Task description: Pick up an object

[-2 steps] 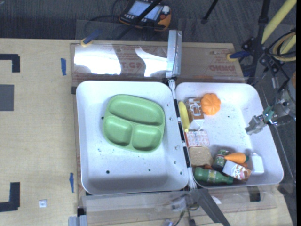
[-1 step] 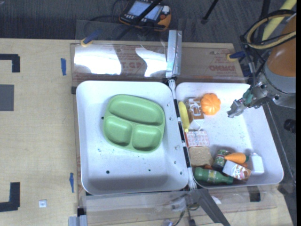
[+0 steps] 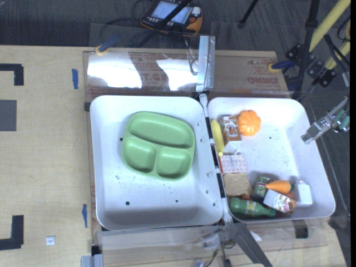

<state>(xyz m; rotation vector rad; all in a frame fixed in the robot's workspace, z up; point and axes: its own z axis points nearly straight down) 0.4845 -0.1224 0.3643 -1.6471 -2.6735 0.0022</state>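
- Overhead, two shallow white bins sat side by side on the bench, the left bin (image 3: 105,149) and the right bin (image 3: 289,149) touching along a shared middle edge.
- Inside the left bin lay a green divided plate (image 3: 158,144), with one long section at the back and two smaller ones at the front; it sat toward the bin's rear half.
- An orange pumpkin (image 3: 249,122) rested near the back of the right bin, just beside a small brown-and-white packet (image 3: 229,128).
- A yellow banana (image 3: 216,136) lay lengthwise along the right bin's left wall, next to that packet.
- Below the packet came a pink-and-white box (image 3: 233,163), and then a brown slice of bread (image 3: 237,185) touching its front edge.
- A dark green bottle (image 3: 251,208) lay on its side along the front wall of the right bin.
- Close to the bottle, a dark can (image 3: 260,188), an orange carrot (image 3: 280,186) and a white carton (image 3: 303,193) crowded the front right corner.
- The gripper (image 3: 317,130) hung at the right bin's right rim, apart from every item in the pile, with nothing visible between its fingers; how far they were spread could not be told.
- Behind the bins stood a sheet of cardboard (image 3: 250,71), and a handheld control pad (image 3: 169,14) lay on the dark floor beyond.
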